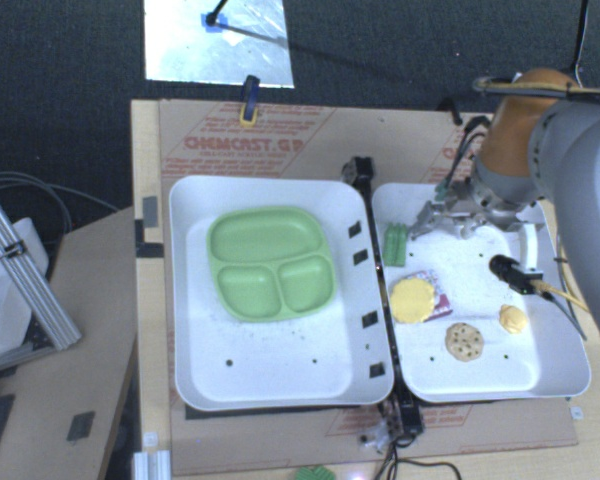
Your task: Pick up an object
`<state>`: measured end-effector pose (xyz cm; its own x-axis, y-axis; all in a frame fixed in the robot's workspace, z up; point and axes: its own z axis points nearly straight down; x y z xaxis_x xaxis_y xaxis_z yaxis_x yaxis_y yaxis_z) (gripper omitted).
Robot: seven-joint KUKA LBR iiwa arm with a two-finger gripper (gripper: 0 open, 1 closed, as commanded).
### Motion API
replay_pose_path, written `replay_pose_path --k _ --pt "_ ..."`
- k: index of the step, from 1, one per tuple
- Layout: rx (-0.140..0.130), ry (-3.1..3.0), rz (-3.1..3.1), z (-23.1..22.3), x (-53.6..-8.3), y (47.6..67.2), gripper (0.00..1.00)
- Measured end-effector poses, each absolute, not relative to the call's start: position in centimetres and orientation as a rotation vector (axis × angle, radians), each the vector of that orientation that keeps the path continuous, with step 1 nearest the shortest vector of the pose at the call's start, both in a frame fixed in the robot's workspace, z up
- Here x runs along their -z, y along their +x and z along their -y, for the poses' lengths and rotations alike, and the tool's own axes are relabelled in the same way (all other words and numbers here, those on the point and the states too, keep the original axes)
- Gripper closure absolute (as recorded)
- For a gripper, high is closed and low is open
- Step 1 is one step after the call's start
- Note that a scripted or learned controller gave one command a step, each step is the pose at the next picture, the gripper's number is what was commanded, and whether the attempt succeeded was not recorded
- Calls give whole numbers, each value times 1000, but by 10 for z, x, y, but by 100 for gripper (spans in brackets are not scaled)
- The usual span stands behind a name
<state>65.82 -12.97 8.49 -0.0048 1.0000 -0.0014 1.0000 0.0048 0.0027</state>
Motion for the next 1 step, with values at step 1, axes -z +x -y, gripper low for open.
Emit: replay_pose_path --k 1 --pt "-1 2214 -2225 130 -85 658 0"
